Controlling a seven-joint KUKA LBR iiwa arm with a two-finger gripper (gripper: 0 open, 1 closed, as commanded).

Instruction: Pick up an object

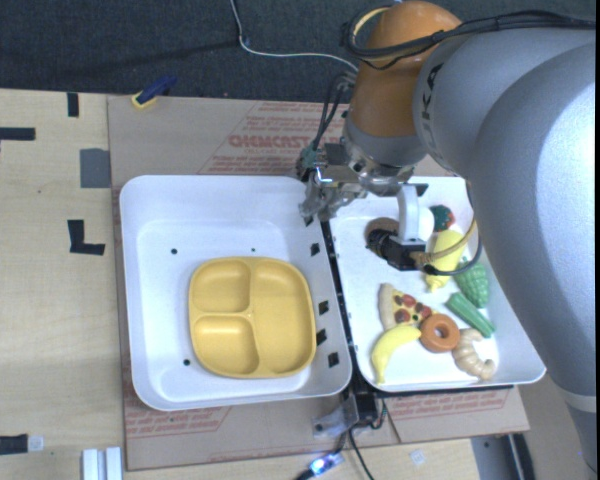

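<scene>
The pincer [323, 196] hangs at upper centre above the bins' shared rim; how open, I cannot tell. On the pale counter [40, 308], the left bin [155, 268] holds a yellow plate [250, 318]; toy banana [390, 348] and donut [440, 331] crowd the right bin [365, 268], lower right.

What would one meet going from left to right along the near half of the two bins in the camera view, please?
yellow divided plate → banana → donut → beige lumpy piece. The pizza slice and the green pieces overlap these sideways, so I left them out.
</scene>
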